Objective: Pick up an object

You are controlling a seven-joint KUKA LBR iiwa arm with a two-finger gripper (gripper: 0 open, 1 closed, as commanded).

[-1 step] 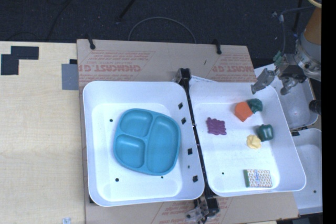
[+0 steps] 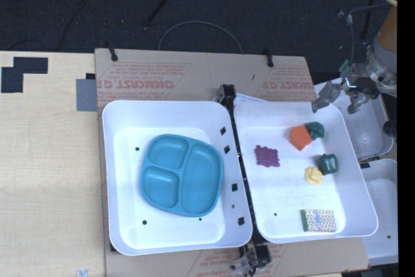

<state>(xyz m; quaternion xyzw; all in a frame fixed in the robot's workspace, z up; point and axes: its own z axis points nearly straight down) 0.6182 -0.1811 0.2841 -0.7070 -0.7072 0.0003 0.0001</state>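
one orange block (image 2: 299, 137) touches a green piece (image 2: 315, 130); end effector (image 2: 340, 95) fingers spread apart.

Robotics lab: white bins (image 2: 123, 139) clamped on cardboard sheet (image 2: 194, 78), loose cables (image 2: 194, 29) on dark floor.

Bench (image 2: 45, 165) with two white bins (image 2: 123, 133)

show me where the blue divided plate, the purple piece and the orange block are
blue divided plate (image 2: 182, 174): camera view, on its centre ridge.
purple piece (image 2: 266, 156): camera view, on its middle.
orange block (image 2: 299, 137): camera view, on its top face.
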